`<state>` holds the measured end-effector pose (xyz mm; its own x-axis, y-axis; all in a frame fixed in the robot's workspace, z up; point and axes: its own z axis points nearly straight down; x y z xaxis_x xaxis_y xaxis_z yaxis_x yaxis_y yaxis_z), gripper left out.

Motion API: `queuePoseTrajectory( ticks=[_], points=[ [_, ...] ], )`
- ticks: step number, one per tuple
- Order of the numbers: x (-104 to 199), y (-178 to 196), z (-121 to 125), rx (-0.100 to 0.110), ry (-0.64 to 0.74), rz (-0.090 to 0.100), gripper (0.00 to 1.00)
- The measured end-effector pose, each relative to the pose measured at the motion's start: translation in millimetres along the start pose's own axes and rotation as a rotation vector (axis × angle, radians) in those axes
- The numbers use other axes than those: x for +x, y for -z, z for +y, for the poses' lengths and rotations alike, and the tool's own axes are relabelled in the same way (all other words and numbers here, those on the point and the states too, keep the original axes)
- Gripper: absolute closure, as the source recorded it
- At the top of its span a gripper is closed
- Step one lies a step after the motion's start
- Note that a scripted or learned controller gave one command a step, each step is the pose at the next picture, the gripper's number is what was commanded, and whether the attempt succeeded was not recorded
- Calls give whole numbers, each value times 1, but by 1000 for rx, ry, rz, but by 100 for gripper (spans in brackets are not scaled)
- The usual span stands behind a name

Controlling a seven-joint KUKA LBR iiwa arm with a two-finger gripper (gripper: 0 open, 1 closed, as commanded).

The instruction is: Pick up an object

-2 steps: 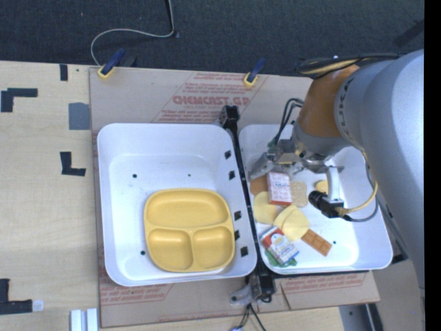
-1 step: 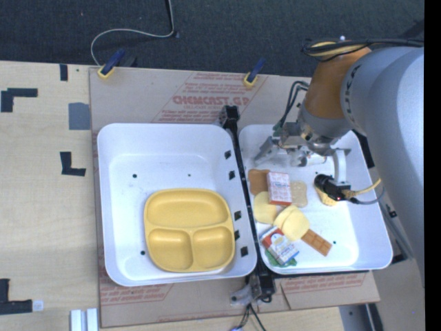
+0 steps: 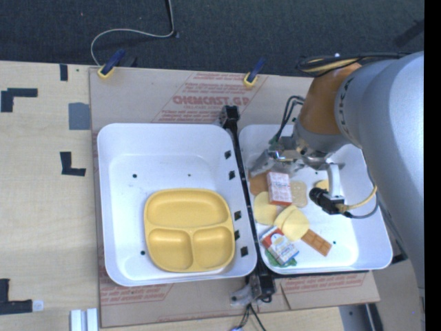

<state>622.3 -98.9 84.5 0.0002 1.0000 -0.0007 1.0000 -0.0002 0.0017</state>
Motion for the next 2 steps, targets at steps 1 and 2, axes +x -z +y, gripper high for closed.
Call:
queuePoseTrajectory(
  ticks=[1, 2],
  points=[
    [-1, 2, -22, -3, 1, 0, 0],
    [3, 2, -28, -4, 1, -1, 0]
  ],
)
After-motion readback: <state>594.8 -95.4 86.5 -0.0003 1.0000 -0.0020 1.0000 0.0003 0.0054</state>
